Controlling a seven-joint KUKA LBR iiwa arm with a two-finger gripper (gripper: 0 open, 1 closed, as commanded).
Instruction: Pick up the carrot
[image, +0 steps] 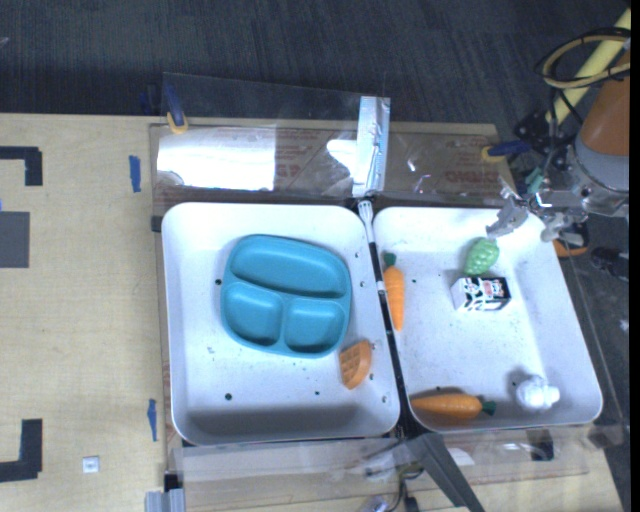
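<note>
Your hand (530, 212), grip state impossible to tell, hovers at the right bin's (570, 300) far corner. Nearest carrot (394, 296) lies well left, slightly nearer you, long axis front-to-back.

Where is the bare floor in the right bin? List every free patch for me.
In the right bin, the widest bare floor is the middle, bordered by the milk carton above, the carrot on the left wall and the second carrot below. The far left corner is also bare. It is crowded around the green vegetable, under the hand.
</note>
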